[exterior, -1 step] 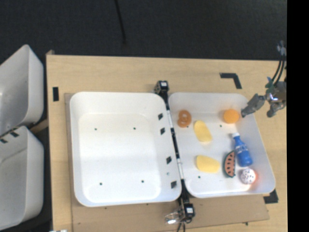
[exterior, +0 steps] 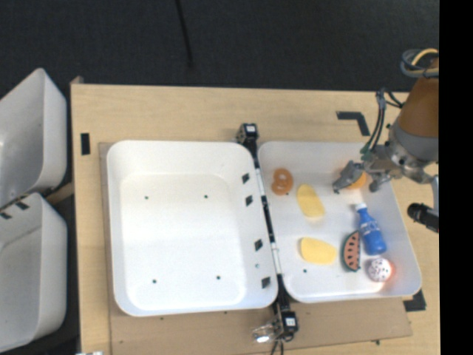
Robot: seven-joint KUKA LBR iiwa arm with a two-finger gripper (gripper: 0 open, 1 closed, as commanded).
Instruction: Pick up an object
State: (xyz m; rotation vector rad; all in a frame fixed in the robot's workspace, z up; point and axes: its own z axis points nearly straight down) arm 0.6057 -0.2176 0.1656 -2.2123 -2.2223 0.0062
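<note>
My gripper (exterior: 361, 179) hangs low over the far right part of the right bin (exterior: 295, 287), below the arm's orange wrist band. Its fingers (exterior: 343, 180) stand spread apart, so it is open. A small orange piece (exterior: 358, 183) shows in the gap between them; whether it is touched I cannot tell. Just in front of the gripper lies a blue bottle (exterior: 370, 231). An orange ring (exterior: 281, 181) and a yellow lump (exterior: 310, 201) lie to its left.
Near the right bin's front lie another yellow piece (exterior: 318, 251), a watermelon slice toy (exterior: 351, 251) and a white-and-red ball (exterior: 379, 270). The left bin (exterior: 118, 220) sits beside it, joined by a hinge strip (exterior: 260, 213). White containers (exterior: 29, 139) stand off the bench's left.
</note>
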